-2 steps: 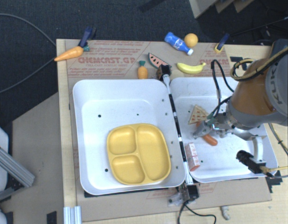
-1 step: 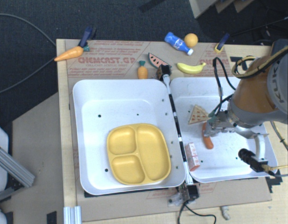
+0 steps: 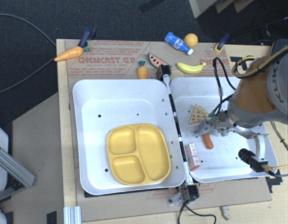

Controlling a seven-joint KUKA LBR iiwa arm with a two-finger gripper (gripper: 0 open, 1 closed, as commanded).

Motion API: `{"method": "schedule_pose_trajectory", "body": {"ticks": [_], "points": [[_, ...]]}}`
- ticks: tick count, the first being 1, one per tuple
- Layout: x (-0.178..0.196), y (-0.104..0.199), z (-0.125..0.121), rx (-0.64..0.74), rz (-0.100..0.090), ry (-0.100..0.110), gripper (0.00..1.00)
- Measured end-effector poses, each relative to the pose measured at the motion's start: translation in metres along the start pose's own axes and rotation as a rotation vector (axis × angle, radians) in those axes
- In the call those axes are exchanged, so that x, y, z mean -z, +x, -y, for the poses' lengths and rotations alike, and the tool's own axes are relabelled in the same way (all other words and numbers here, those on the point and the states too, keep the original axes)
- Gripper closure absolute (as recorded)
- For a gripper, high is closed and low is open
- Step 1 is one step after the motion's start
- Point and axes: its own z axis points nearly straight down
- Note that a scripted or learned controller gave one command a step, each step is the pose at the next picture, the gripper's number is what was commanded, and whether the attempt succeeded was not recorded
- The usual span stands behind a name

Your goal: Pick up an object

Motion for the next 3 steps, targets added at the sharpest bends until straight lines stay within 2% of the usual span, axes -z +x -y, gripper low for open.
{"method": "schedule_pose_trajectory", "body": {"ticks": [1,2,3], "points": [[-0.026,0.004,0.007,0.0,-0.001,0.003,0.0],[-0.016,0.004,0.007,-0.001,-0.001,0.001,1.0],[0.075,0.075,-0.013,0.002,-0.001,0.0,1.0]]}}
